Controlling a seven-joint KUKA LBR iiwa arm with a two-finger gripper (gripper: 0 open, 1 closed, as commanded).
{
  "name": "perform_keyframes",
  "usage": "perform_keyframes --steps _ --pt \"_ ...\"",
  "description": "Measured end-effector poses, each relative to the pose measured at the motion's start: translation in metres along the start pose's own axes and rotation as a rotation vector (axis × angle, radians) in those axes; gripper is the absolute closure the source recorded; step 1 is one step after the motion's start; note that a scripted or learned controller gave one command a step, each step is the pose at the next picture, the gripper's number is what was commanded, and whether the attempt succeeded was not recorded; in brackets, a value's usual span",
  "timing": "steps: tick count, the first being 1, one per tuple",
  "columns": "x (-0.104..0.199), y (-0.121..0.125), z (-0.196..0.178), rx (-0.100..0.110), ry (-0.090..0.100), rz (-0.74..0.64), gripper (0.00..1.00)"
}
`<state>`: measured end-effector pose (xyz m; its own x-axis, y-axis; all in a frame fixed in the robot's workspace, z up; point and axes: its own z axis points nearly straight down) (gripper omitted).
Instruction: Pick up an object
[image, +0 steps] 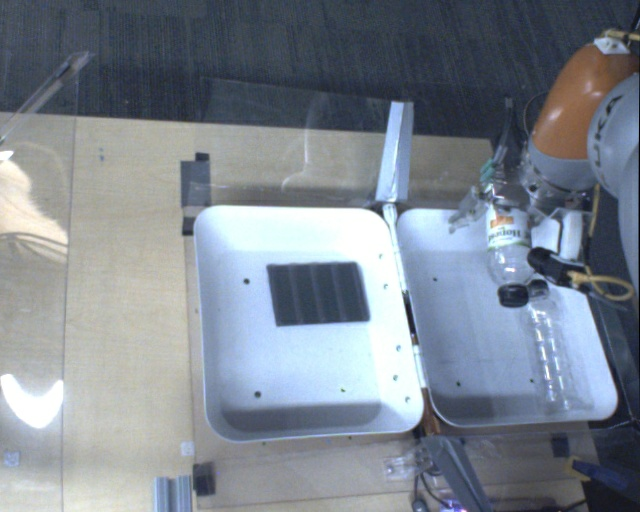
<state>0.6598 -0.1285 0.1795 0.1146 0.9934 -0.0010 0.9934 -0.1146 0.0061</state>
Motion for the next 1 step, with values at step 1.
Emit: perform_keyframes --steps 1 --pt "0.0036 -0.0163 0.0312 0.004 0.001 0.198 1.0"
